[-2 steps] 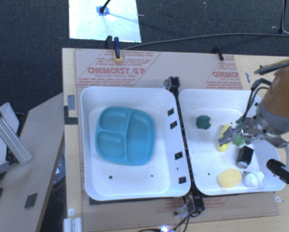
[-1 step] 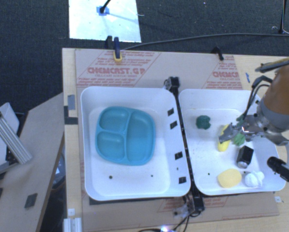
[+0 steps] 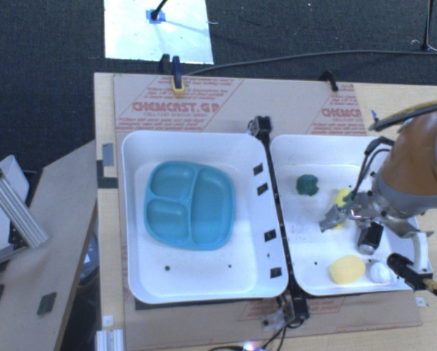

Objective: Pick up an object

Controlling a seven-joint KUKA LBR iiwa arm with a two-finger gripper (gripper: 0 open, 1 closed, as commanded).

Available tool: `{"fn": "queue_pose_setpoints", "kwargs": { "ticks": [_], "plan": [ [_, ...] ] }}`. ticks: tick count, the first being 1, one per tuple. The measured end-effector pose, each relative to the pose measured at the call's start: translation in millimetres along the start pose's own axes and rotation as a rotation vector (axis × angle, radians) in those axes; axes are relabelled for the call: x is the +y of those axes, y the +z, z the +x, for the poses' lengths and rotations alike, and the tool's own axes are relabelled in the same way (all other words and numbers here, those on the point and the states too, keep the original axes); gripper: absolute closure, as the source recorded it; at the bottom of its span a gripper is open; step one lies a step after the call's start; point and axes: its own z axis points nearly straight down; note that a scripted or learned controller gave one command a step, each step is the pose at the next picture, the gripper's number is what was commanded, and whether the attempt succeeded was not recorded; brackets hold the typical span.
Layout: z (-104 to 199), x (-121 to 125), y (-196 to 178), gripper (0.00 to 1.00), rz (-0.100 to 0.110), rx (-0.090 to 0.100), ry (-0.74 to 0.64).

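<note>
Gripper hangs low in the right bin, over a small yellow object near its middle; whether the fingers are apart or together, I cannot tell. A green object lies nearby toward the bin's far edge, a pale yellow one near its front edge.

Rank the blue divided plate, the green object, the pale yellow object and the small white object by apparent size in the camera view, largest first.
1. Blue divided plate
2. Pale yellow object
3. Green object and small white object: look alike in size, so not ranked.
</note>
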Motion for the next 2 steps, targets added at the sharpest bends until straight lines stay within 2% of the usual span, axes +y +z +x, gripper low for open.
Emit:
{"fn": "queue_pose_setpoints", "kwargs": {
  "ticks": [1,2],
  "plan": [
    [0,1,44,0.0,-0.002,0.0,0.0],
    [0,2,31,1.0,-0.006,-0.001,0.0]
  ]
}}
